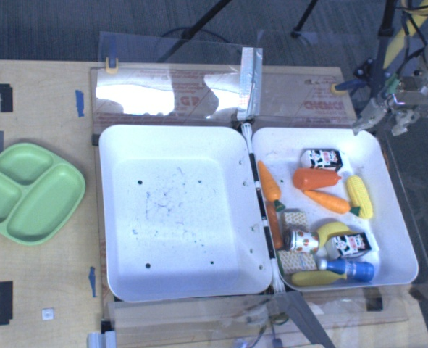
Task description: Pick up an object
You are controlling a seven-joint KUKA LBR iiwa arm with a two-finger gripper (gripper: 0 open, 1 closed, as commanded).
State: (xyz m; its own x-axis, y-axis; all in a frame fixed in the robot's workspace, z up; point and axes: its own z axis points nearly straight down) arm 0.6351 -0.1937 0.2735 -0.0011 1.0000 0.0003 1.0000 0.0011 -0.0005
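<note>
Gripper parked past far right corner of right bin, finger state unclear. Targets crammed there: carrots, corn, bottle, milk cartons. Risk: glancing off touching neighbours, or closing on nothing.

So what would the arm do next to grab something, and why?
Probably swing left and down over the right bin. The gripper sits at that bin's far right corner, above the rim, while the toys, such as the corn cob and carrot, lie lower inside.
</note>
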